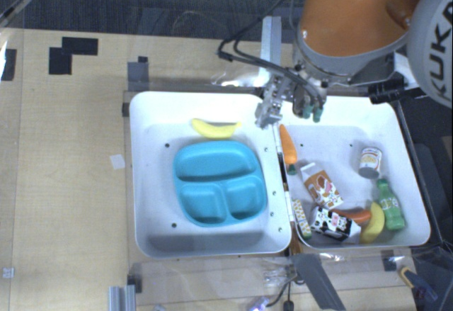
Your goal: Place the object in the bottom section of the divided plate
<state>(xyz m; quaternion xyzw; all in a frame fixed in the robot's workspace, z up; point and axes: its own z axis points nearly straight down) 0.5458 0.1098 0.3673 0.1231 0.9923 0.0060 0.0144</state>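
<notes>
End effector (291,103): above the bins' shared wall, far edge; grip state cannot be told.
Divided plate (218,183): blue, middle of left bin (145,182).
Banana (214,128): just beyond plate's far edge.

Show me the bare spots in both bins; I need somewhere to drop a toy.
Left bin: bare floor below the blue plate and along its left side; a banana lies above it. Right bin: bare in the upper middle, between carrot and can. Its lower half is crowded.
</notes>
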